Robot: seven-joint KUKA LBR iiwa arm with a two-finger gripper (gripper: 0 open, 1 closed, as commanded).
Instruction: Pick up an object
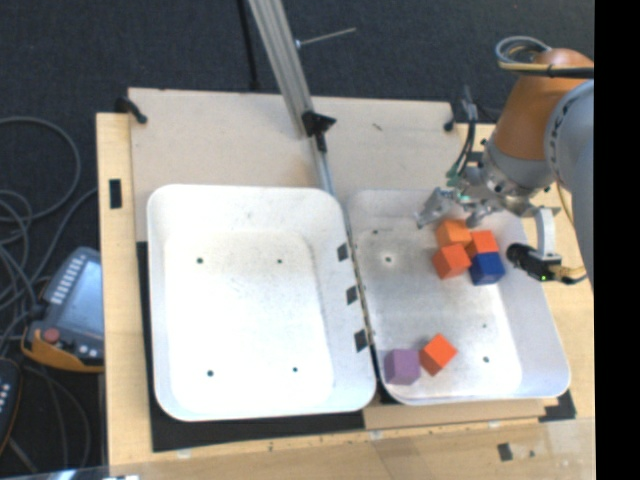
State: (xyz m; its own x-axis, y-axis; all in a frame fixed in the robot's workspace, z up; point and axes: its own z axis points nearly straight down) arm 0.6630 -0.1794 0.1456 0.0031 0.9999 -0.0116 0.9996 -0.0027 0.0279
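Your claw [447, 211] hangs in the upper right of the frame over the right bin [420, 298]; whether it grips anything, you cannot tell. The nearest orange block [455, 234] sits just below and right of it, touching another orange block [450, 261].

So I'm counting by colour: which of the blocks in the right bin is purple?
The purple block, at the right bin's near-left corner beside a lone orange block; the others are orange or blue.
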